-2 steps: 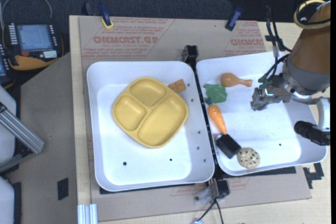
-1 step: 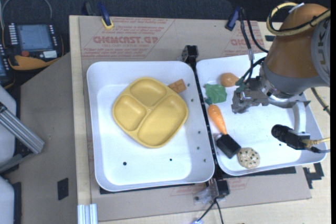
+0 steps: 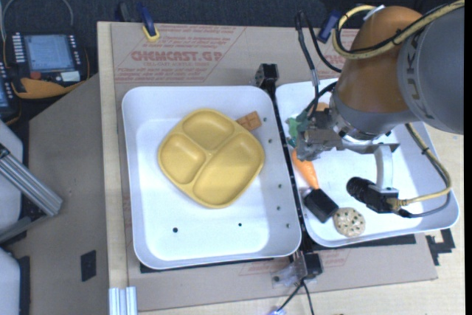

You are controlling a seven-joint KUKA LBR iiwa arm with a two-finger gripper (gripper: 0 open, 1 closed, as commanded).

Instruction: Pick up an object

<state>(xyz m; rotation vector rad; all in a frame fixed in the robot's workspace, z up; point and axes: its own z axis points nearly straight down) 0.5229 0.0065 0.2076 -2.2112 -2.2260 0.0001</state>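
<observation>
In the right bin point(image 3: 431, 158), my gripper point(image 3: 308, 142) is low over the bin's left side, under the grey and orange wrist. An orange carrot-shaped piece point(image 3: 305, 171) lies just below it, close to the bin's left wall. A green object point(image 3: 296, 126) peeks out at the gripper's upper left, partly hidden by it. Whether the gripper touches either one is unclear. Further toward the front lie a black rectangular block point(image 3: 319, 204) and a round speckled cookie point(image 3: 348, 221).
The left bin point(image 3: 140, 181) holds a yellow divided plate point(image 3: 212, 156) with a small brown block point(image 3: 249, 120) at its upper right edge. A black divider rail point(image 3: 284, 158) runs between the bins. The arm covers much of the right bin's back half.
</observation>
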